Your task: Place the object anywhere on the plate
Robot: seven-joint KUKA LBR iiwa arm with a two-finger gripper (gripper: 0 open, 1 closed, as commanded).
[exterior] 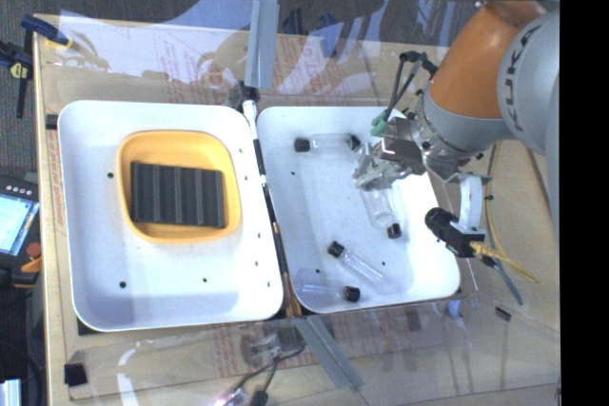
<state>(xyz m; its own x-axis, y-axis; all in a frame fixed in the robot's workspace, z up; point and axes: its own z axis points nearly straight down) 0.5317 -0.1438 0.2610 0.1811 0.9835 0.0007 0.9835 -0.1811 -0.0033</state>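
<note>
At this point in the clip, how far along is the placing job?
Nothing looks done: the yellow plate in the left bin bears just a dark ribbed insert. In hand: the gripper is low in the right bin over a clear vial; a grasp can't be confirmed. Other vials lie loose there. Left: lift one, carry it across, set it on the plate.

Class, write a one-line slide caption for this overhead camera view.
Gripper above clear vials in right bin; yellow plate in left bin.
</note>
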